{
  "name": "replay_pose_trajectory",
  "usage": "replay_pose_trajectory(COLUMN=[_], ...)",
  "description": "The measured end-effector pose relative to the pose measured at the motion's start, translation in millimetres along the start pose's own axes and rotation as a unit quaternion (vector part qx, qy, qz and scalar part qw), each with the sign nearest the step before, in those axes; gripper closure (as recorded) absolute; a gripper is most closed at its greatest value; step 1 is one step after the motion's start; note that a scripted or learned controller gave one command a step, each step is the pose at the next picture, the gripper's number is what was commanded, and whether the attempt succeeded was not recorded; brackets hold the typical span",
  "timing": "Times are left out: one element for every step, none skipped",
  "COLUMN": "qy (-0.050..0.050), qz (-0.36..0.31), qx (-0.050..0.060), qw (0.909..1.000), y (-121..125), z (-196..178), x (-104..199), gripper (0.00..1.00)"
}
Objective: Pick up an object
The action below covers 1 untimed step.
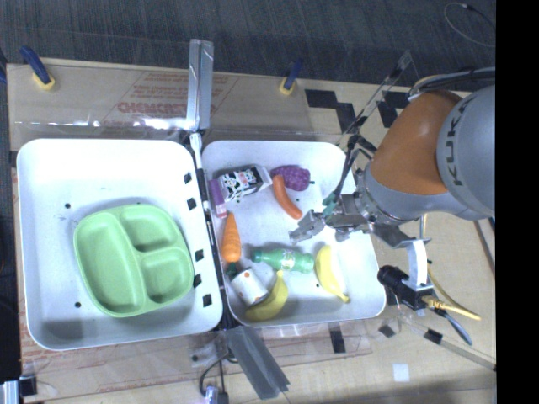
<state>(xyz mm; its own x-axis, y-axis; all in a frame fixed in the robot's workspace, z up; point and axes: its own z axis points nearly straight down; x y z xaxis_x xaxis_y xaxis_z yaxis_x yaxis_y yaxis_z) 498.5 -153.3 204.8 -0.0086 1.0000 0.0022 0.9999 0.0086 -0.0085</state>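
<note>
This is a robotics lab set up for pick-up trials. A grey and orange industrial arm [438,162] reaches over a desk [337,91] covered in cardboard held down by blue clamps [37,66]. Two shallow white bins [101,154] sit side by side, one holding toy food, and black marker squares [324,99] and loose cables [459,314] lie around them.

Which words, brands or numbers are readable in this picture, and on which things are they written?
"KUKA", partly cut off, on the grey arm.
Red printing on the cardboard sheet behind the bins: upside down and too blurred to read.
Label on the small carton in the right bin: too small to read.
</note>
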Motion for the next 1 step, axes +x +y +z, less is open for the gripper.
replay_pose_trajectory(qy=[-0.002], qz=[0.020], qx=[-0.011], qw=[0.9997], y=[-15.4], z=[106.8], x=[-35.1], gripper=[0.00])
